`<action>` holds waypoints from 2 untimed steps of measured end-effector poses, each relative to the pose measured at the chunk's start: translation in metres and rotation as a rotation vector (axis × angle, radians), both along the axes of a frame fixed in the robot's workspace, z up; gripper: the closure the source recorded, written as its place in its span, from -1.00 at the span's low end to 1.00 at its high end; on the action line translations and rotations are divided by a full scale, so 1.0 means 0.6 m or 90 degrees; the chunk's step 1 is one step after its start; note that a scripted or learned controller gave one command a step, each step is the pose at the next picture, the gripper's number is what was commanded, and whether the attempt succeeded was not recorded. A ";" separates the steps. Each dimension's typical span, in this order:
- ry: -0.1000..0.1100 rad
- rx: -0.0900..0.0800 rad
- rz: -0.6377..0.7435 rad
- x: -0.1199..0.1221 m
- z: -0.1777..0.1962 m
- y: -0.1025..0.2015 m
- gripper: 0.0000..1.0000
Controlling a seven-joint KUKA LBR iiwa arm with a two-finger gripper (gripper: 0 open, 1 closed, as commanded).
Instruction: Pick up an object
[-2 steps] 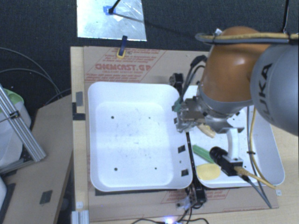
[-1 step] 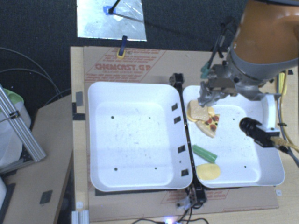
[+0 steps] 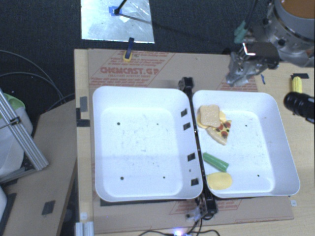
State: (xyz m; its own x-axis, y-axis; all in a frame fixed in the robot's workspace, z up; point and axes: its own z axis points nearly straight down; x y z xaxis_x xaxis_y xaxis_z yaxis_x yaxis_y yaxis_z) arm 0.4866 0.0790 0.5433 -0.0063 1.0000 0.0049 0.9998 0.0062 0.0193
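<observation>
The right bin (image 3: 275,146) holds several toy foods along its left side. A tan bread slice (image 3: 208,114) lies near the far left corner, partly over a pizza slice (image 3: 222,131). A green pod-shaped piece (image 3: 215,162) lies lower down, and a yellow rounded piece (image 3: 219,181) rests near the front left corner. My gripper (image 3: 240,75) hangs above the bench just beyond the right bin's far rim, apart from all the foods, with nothing seen between its fingers.
The left bin (image 3: 138,141) stands beside the right one, with black clips (image 3: 187,127) along the shared wall. A metal sheet (image 3: 117,14) lies at the back on the dark floor. An aluminium frame (image 3: 19,132) stands at the left edge.
</observation>
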 end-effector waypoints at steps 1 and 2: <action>0.010 -0.007 -0.013 0.036 -0.014 -0.341 1.00; 0.015 -0.002 0.000 -0.002 -0.134 -0.260 1.00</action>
